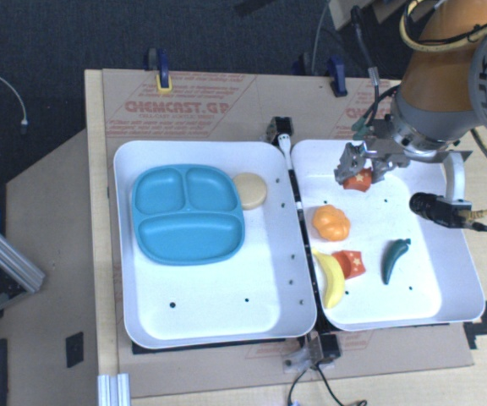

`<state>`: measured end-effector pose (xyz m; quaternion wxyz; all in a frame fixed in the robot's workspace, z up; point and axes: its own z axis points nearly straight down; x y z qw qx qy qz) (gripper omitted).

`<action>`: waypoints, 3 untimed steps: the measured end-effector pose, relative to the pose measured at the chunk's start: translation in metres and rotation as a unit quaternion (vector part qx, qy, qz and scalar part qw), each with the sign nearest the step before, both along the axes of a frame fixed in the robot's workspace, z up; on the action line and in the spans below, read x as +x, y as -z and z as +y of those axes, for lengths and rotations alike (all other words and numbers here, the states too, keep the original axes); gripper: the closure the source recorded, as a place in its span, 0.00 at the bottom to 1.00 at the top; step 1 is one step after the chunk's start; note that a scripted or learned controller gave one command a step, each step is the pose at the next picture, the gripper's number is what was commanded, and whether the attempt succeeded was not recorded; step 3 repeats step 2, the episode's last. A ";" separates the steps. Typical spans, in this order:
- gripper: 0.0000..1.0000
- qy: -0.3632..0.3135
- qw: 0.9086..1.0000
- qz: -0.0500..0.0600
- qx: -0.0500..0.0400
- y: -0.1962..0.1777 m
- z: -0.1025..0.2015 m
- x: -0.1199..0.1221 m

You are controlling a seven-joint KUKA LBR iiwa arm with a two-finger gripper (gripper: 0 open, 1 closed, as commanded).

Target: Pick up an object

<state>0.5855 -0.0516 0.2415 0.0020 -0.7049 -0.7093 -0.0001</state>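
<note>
Your pincer (360, 172) sits at the right bin's (446, 307) far edge, directly over a red piece (359, 181). Whether it grips that piece, you cannot tell.

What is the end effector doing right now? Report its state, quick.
End effector: over the right bin, with a small red object at its tip; open, shut or holding cannot be told.

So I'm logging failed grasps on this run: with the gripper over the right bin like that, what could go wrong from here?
The gripper sits over a small red piece near the bin's back; whether it grips it is unclear, so the piece may slip or stay behind. The orange fruit lies just below, so a sideways move could knock it. The banana and the red strawberry piece touch, so grabbing one may drag the other.
</note>
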 end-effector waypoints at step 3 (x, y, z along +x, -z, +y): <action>1.00 0.000 1.000 -0.002 -0.001 0.022 0.097 0.022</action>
